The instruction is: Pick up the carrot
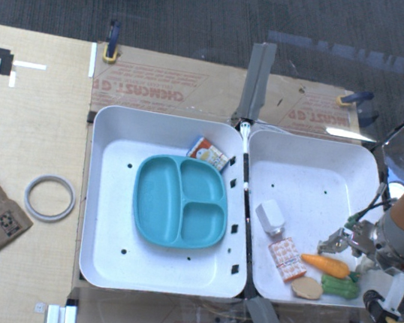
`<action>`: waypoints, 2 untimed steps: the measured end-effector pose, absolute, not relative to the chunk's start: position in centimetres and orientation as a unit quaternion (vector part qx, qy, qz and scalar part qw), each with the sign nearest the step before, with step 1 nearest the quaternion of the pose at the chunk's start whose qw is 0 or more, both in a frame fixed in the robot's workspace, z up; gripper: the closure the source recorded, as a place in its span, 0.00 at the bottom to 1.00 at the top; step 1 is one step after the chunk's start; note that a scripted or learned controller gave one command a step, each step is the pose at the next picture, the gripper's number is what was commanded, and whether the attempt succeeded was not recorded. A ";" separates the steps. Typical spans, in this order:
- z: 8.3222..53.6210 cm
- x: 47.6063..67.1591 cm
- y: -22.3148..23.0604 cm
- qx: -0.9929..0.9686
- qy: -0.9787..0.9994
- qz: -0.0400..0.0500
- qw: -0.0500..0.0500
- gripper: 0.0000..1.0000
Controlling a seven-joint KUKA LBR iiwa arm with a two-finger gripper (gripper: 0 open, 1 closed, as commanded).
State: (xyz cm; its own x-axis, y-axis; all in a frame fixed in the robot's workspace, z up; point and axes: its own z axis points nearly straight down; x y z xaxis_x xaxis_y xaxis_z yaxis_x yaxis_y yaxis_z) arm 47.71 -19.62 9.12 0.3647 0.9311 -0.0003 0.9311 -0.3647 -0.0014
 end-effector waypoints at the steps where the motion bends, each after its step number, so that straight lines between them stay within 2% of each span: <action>1: 9.1 47.7 -15.6 -0.930 -0.366 0.001 0.000 0.00; 2: 9.1 47.7 -10.9 -0.961 -0.276 0.001 0.001 0.00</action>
State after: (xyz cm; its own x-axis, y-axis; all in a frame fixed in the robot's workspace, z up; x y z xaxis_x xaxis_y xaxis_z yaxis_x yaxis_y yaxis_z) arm 47.72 -10.93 9.09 0.8480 0.5299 -0.0020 0.5299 -0.8480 -0.0028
